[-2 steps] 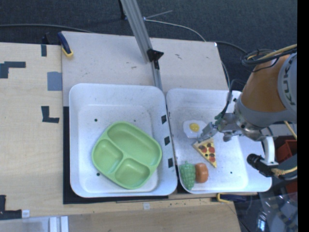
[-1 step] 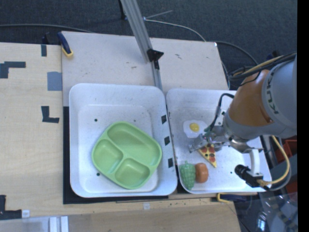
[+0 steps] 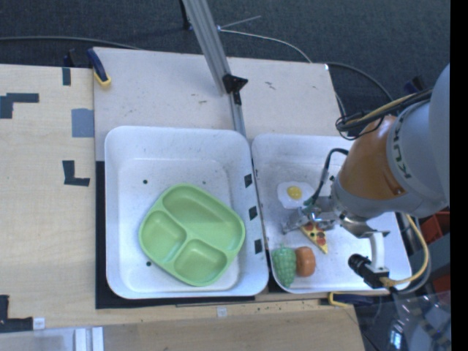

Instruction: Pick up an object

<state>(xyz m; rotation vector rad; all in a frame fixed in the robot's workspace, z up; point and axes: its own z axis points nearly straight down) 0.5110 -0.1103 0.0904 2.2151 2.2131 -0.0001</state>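
Reaching in from the right of the frame, the grey arm with its orange band hangs over the right bin (image 3: 267,196), its gripper (image 3: 313,219) low at the bin's middle, just above a pizza slice toy (image 3: 315,235); whether it is open or closed cannot be told. A fried egg toy (image 3: 292,192) lies just up and left of it. A carrot toy (image 3: 294,262) rests at the bin's lower edge. The left bin (image 3: 117,196) holds 1 green divided plate (image 3: 191,233).
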